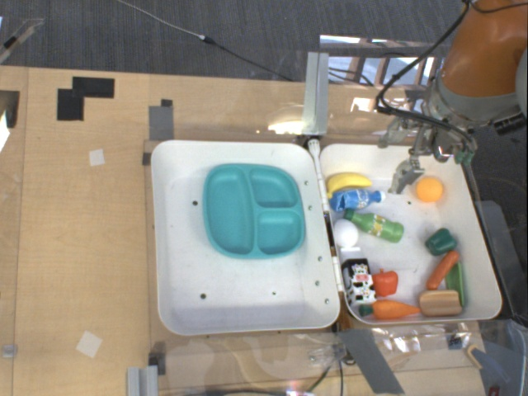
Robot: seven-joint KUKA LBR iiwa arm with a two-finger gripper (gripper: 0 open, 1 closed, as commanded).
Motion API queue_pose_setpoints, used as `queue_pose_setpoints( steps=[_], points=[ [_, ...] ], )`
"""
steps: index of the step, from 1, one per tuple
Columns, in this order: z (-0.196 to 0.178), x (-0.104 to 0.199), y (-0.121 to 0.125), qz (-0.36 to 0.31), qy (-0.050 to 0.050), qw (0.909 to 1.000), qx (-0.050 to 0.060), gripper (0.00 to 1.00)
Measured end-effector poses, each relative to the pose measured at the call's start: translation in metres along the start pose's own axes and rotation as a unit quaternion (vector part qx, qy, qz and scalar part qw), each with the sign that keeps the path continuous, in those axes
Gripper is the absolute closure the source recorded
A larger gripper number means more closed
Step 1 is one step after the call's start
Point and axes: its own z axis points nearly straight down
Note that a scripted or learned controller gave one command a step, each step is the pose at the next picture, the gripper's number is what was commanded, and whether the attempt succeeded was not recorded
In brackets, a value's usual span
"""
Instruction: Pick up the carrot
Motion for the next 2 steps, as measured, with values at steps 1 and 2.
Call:
queue_pose_setpoints(
  steps=[1,2],
  points=[
    [0.079,-0.024,-0.049,0.227,0.001,0.9738,0.001,0.0],
    [0.128,-0.004,-0.095,0.217,0.001,0.9761,0.001,0.0]
  ],
)
